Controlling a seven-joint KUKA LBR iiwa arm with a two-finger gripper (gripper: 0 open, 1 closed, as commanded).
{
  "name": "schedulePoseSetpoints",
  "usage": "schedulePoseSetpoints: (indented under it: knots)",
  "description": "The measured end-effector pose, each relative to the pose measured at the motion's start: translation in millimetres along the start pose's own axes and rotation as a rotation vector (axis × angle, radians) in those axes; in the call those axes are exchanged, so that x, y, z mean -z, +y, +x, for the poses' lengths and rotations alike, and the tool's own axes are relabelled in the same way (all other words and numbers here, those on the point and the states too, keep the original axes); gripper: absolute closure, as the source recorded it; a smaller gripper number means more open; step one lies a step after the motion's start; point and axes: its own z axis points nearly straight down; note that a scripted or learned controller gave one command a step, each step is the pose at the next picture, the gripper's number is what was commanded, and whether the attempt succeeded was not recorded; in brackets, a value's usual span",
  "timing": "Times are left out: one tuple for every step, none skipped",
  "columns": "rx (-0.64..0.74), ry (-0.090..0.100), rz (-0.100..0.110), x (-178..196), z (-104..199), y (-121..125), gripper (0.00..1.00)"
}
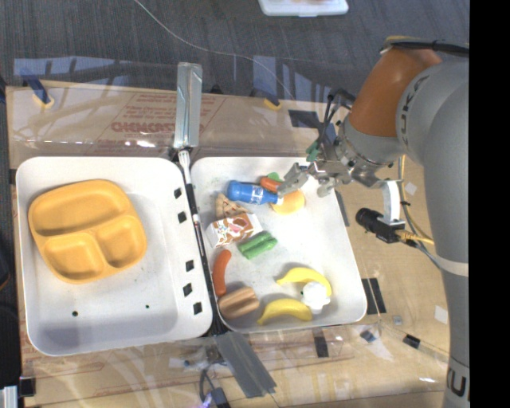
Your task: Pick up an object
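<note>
Evenly lit from overhead, moderately bright; soft shadows inside the white bins (96,335); faint glare on clear sheeting; slightly soft focus.

floor (96,28): dark grey ribbed carpet along the top of frame, thin pale cable trailing across it
worktop (239,119): tan cardboard-like surface under a clear glossy sheet, glare streaks on it, faint red print at upper left
tape: blue corner pieces (36,89) at upper left, black strips (373,295) along the right side
divider (188,107): upright metal bar at the back
top edge: white tray-like item (303,6), cut off
light: even, overhead, soft shadows
</note>
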Motion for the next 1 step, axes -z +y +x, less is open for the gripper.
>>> schedulePoseSetpoints:
  knots:
    - [-0.016,-0.001,0.0,-119.8,-3.1,39.9,0.0]
